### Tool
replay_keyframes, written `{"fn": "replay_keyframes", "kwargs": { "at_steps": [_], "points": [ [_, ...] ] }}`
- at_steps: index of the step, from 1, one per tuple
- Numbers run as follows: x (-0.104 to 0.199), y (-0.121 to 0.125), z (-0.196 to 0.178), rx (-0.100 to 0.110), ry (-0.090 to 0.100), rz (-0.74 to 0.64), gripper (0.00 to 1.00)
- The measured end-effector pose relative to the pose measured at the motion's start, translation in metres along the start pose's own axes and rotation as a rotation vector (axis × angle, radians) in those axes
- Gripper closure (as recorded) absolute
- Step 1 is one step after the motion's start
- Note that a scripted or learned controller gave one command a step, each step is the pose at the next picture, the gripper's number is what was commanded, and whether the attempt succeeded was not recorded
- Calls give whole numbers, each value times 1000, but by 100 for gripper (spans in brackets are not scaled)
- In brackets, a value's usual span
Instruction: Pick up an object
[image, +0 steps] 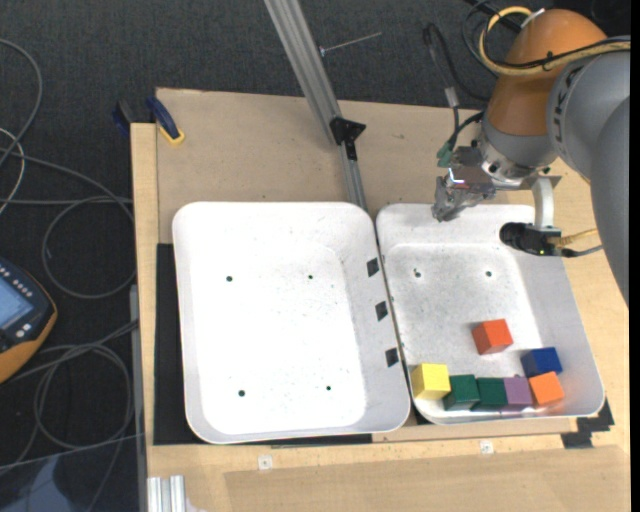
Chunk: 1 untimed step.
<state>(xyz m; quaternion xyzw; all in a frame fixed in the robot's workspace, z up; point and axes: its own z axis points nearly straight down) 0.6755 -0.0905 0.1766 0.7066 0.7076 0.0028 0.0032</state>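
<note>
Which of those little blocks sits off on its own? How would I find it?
Look in the right-hand white bin, the one nearer the robot arm. A row of coloured blocks lines its near edge; just above that row lies the red-orange block. It alone touches no other block.

A flat, light-brown wooden surface (250, 140) is seen from above at a slant. Two shallow white plastic bins are carried on it side by side: the left white bin (200, 230) and the right white bin (405, 225), their inner rims just beside each other. A small blue-and-yellow clamp (166, 120) is fixed at the surface's far left corner. A slanted grey metal pole (318, 80) is footed on the surface behind the bins.
</note>
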Motion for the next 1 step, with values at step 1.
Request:
{"fn": "replay_keyframes", "kwargs": {
  "at_steps": [1],
  "points": [
    [7,-2,-48,1,0,-1,100]
  ]
}}
